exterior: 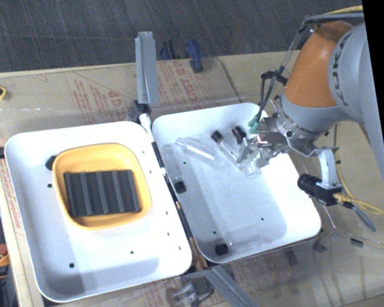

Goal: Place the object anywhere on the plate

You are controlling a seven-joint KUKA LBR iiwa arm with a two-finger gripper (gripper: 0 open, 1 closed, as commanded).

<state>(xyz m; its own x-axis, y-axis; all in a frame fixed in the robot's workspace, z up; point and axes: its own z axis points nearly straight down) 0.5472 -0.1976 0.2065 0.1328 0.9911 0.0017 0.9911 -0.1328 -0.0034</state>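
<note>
The gripper [250, 153] hangs low over the right bin [224, 216], its grip impossible to tell; the ridged dark object [102, 192] already lies on the yellow plate [95, 156] in the left bin [38, 231], apparently delivered.

a yellow plate [96, 157] with rounded corners lies flat in the left bin [45, 273], toward its upper middle. a dark ribbed rectangle fills the plate's centre. over in the right bin [290, 224], near the upper edge, lies a clear, see-through object [194, 146], long and thin, tilted at a slant. it is hard to make out against the white floor, well apart from the plate.
</note>
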